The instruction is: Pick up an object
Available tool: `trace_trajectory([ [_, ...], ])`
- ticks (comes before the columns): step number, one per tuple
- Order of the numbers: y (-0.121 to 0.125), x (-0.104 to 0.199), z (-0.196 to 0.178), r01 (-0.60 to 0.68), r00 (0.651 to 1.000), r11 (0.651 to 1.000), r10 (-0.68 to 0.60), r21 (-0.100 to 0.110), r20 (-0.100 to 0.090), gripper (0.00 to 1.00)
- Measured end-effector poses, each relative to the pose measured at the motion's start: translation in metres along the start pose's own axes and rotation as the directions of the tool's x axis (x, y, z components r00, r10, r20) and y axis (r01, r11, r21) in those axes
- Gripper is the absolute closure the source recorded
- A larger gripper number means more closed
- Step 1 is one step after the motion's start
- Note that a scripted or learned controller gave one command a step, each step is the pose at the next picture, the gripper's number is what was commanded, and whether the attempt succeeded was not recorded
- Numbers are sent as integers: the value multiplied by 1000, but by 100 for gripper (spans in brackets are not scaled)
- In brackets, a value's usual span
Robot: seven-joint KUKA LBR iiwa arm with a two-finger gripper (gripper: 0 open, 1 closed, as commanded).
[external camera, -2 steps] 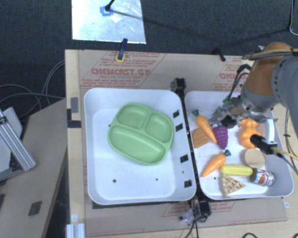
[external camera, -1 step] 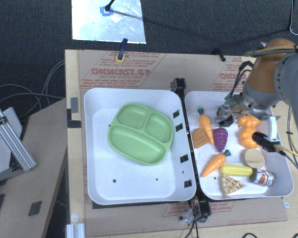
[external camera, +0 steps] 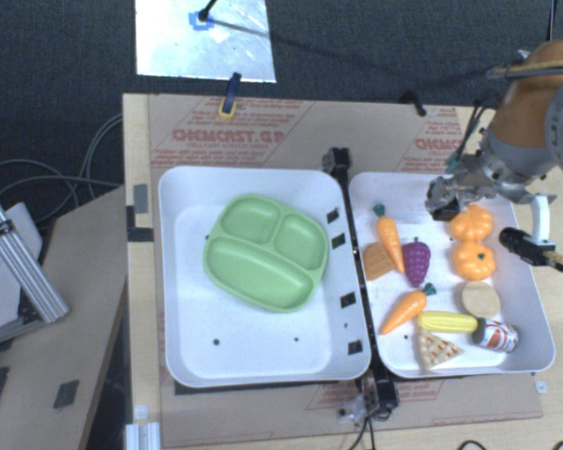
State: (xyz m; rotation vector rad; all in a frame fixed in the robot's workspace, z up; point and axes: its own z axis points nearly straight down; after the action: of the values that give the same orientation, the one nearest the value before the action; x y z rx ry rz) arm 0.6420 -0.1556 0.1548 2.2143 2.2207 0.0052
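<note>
Your bench carries a brown board (external camera: 263,125) printed with red lettering, and on it sit two white bins side by side. The left bin (external camera: 183,279) holds a green divided plate (external camera: 266,251). The right bin (external camera: 535,317) is crowded with toy food: two carrots, a purple grape bunch (external camera: 417,261), two small orange pumpkins (external camera: 473,242), a corn cob (external camera: 448,322), a pizza slice (external camera: 438,350) and a small can (external camera: 495,336).

The gripper (external camera: 448,198) hangs over the upper right part of that bin, just beside the upper pumpkin; you cannot tell from here how its fingers stand.

Dark carpet (external camera: 56,64) surrounds the bench. A shiny silver sheet (external camera: 206,26) lies at the upper left of the frame, and a lower tan table (external camera: 66,289) sits at the left edge with cables trailing near it.
</note>
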Motion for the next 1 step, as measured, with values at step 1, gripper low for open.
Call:
trace_trajectory([
  [1, 2, 0, -66, 2, 1000, 1000, -2, -3, 0, 100],
])
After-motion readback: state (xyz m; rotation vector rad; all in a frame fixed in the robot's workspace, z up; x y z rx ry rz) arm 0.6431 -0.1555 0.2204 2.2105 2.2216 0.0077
